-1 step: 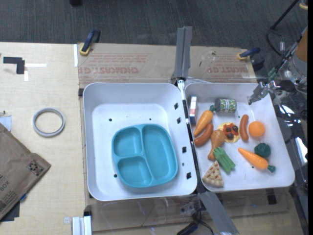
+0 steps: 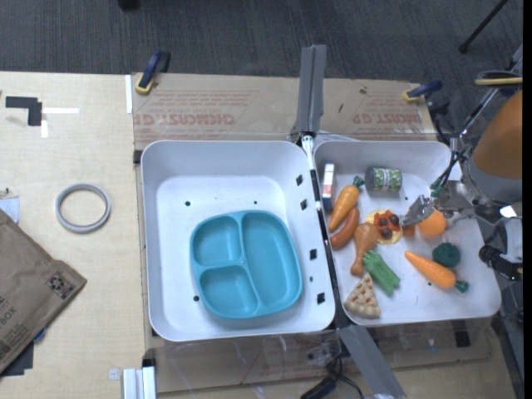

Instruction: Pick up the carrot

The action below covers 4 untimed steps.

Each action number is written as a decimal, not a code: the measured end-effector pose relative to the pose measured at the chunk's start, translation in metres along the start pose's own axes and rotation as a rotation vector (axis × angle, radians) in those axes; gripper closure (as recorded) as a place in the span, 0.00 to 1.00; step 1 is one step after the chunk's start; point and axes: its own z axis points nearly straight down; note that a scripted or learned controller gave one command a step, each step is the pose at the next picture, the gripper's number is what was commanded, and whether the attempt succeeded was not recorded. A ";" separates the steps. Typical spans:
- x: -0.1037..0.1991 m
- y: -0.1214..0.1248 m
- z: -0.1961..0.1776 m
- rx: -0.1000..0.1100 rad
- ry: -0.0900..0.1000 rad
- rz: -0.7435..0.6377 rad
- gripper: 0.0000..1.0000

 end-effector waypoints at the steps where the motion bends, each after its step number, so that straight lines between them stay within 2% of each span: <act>1: -0.002 0.000 -0.010 0.000 -0.002 0.002 1.00; 2: 0.060 0.048 0.001 -0.011 -0.004 0.326 1.00; 3: 0.156 0.057 -0.104 0.000 -0.005 0.571 1.00; 4: 0.156 0.057 -0.104 0.000 -0.005 0.571 0.00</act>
